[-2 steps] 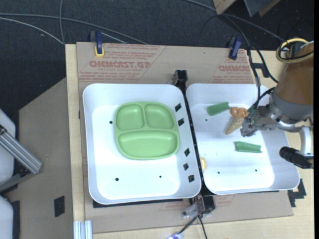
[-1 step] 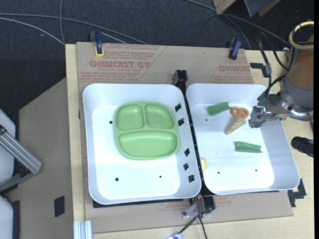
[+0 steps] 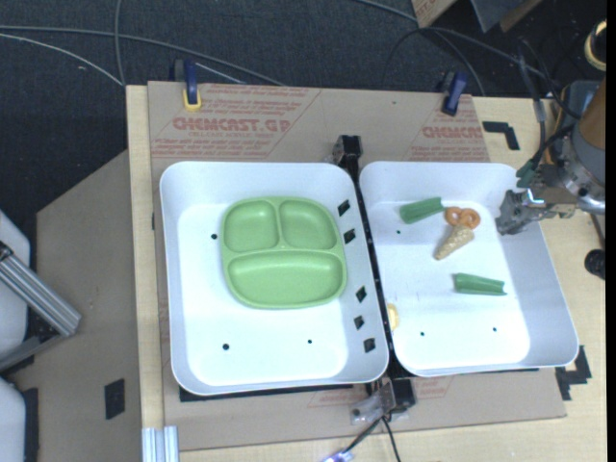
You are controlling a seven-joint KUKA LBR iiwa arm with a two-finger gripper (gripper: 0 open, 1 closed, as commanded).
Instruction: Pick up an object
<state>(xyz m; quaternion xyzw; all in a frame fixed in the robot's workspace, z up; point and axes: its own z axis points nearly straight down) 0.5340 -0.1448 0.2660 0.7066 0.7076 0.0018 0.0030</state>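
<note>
Nearest: left bin point(image 3: 192, 354) and right bin point(image 3: 539, 354) set side by side, rims touching, joined along the seam by black clips point(image 3: 358, 296), probably to stop either from sliding under a push. Inside the left bin, toward 12 o'clock of its floor: green plate point(image 3: 284, 253), lying flat and well apart from the gripper, so an unlikely target. Inside the right bin, at about 3 o'clock from centre: near stick point(image 3: 478, 284), flat and alone, with free floor all round, hence judged the easiest to pick. Farther back, around 12 o'clock: cone point(image 3: 452, 245) lying on its side, tip just under ring point(image 3: 463, 218), the two touching or nearly so; far stick point(image 3: 421, 210) just beside, at their 10 o'clock. Crowded together, so harder to take singly. At 2 o'clock of the right bin, by its rim: gripper point(image 3: 510, 216), low over the floor, near the ring yet apart from it; nothing seen held; whether spread or pressed together, not to be told. Farthest, at 12 o'clock of the board: blue clamps point(image 3: 192, 91), fixing it to the bench.
</note>
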